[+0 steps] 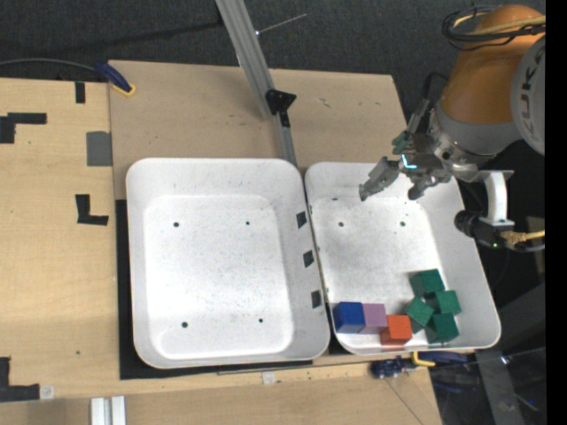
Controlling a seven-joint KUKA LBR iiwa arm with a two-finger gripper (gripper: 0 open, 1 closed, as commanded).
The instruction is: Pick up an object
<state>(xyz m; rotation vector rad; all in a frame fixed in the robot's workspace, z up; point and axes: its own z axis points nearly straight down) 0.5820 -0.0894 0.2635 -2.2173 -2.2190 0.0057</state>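
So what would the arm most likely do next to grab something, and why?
Probably travel toward the near end of the right bin. The end effector hangs open over that bin's bare far end with nothing between its fingers, while the blocks, blue, purple, orange and green, all sit clustered at the near edge.

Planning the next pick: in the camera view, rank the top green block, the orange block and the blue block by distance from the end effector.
From the end effector:
1. Green block, right bin's lower right.
2. Orange block, front edge.
3. Blue block, front-left corner; close to orange's distance.
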